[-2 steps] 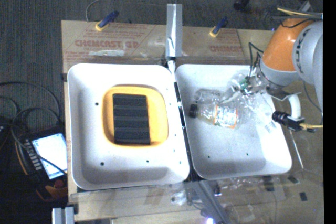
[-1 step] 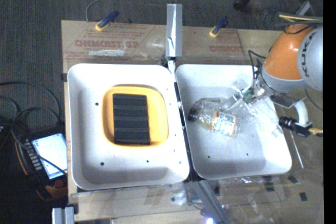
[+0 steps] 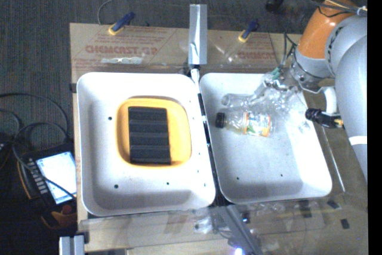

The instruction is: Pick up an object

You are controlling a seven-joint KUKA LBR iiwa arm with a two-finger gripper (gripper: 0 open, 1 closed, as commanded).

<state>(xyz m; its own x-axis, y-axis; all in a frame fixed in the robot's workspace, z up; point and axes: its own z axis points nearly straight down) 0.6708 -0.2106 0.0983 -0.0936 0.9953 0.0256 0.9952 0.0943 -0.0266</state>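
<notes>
Crumpled clear plastic bottle (image 3: pixel 253 113) with dark cap and orange-green label is lying in the right white bin (image 3: pixel 274 182), long axis running roughly left-right, cap pointing toward the left bin (image 3: pixel 95 188), which is holding a yellow tray with black foam (image 3: pixel 153 131). Hand (image 3: pixel 277 77) is hovering at the bottle's upper right end, just beside or touching it; can't tell which, and can't tell its state through the glare.
</notes>
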